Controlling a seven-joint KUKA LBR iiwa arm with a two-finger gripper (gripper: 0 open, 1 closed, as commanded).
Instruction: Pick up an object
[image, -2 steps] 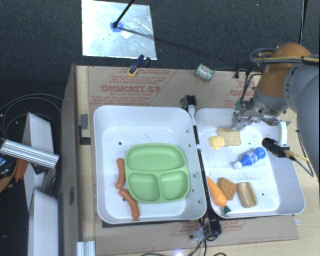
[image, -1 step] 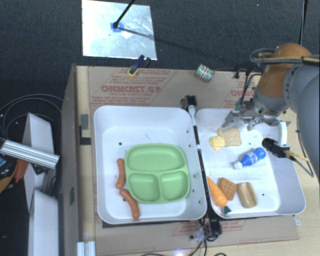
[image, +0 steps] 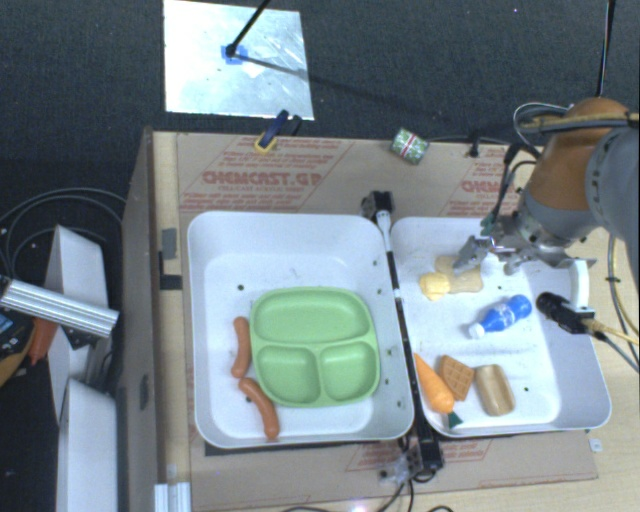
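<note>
1. The arm (image: 585, 165) reaches in from the right, and its pincer (image: 487, 256) hangs low over the back of the right bin (image: 590, 395).
2. The pincer's fingers look spread, with nothing between them, though the view there is small and a bit blurred.
3. Just beside the fingertips, towards the front, lies a pale yellow piece of toy food (image: 447, 281) on the bin floor.
4. Nearer the middle of that bin lies a small blue bottle (image: 501, 316) on its side.
5. Along the front edge sit a carrot (image: 434, 384), a waffle (image: 457, 376) and a bread roll (image: 493, 389), close together.
6. The left bin (image: 215, 300) holds a green divided plate (image: 314, 345), with two sausages (image: 241, 346) to its left.
</note>
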